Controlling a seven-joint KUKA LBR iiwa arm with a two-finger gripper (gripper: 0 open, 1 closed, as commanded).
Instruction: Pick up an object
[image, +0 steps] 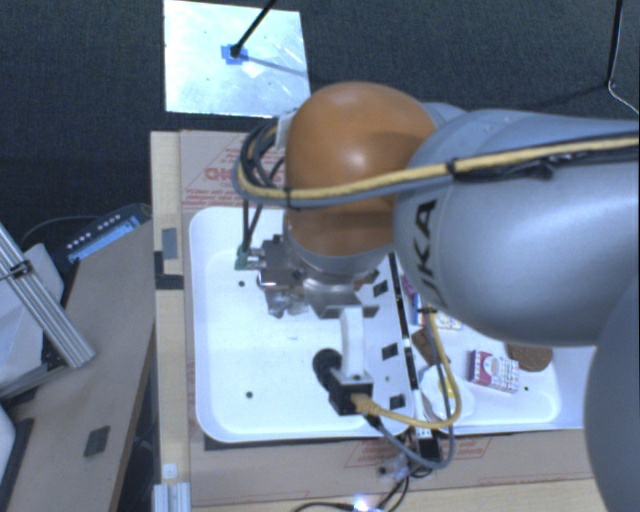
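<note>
My gripper (287, 297) hangs over the middle of the left white bin (225, 330), under the orange wrist band, seen from above. The arm's large grey body covers the divider between the bins and much of the right bin (545, 405). In the right bin's uncovered front part lie a small red and white box (495, 370) and, just behind it, a brown round object (530, 356). A brown piece (428, 345) peeks out beside the arm's cable. I see nothing on the bare bin floor around the gripper.
The bins rest on a cardboard sheet (215, 170). A wooden bench edge (110, 370) and a metal rail (45, 310) are at the left. A shiny plate (235, 55) lies at the back.
</note>
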